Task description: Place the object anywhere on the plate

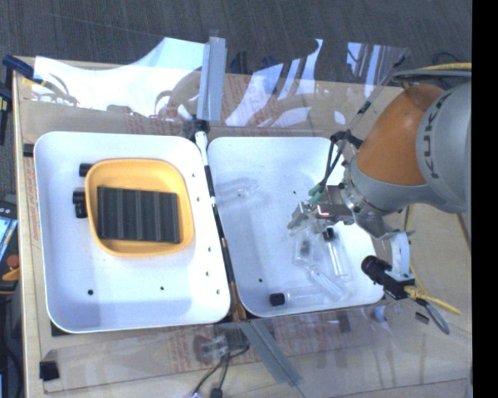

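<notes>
The tool [315, 222] hangs low in the right bin [257, 164]; I cannot tell its state. Just below it lie clear plastic tubes [328, 272], probably light, slick and best pinched mid-length, their edges hard to trace. Far left sits the yellow plate [108, 177].

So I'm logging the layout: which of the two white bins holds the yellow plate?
The left bin, the one away from the arm. The yellow plate sits in it, while the gripper hangs over the right bin.

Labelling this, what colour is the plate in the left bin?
Yellow-orange plate with a dark ribbed centre; camera view.
</notes>
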Motion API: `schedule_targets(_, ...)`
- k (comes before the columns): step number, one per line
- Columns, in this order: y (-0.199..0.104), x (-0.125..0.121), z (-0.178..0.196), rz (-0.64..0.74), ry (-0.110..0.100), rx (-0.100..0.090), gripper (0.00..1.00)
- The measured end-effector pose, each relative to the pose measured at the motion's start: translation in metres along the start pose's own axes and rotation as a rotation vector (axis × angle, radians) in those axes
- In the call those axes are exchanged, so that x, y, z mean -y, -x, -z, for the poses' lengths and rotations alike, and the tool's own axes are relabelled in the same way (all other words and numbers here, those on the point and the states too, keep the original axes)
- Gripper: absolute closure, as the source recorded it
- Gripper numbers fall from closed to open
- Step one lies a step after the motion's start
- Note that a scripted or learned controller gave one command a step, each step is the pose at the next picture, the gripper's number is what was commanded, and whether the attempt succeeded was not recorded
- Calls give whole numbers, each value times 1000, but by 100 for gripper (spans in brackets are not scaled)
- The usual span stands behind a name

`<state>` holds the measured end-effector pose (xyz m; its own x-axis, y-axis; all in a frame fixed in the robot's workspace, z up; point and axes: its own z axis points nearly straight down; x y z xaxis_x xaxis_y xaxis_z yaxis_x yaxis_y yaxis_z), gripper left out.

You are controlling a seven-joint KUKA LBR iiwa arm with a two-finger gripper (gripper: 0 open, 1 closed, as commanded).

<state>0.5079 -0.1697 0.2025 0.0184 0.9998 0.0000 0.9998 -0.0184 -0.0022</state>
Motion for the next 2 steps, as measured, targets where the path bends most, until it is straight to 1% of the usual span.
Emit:
schedule_targets(1,-17,-31,39,245,0,0,100)
schedule_targets(2,-21,-63,23,527,2,1,100)
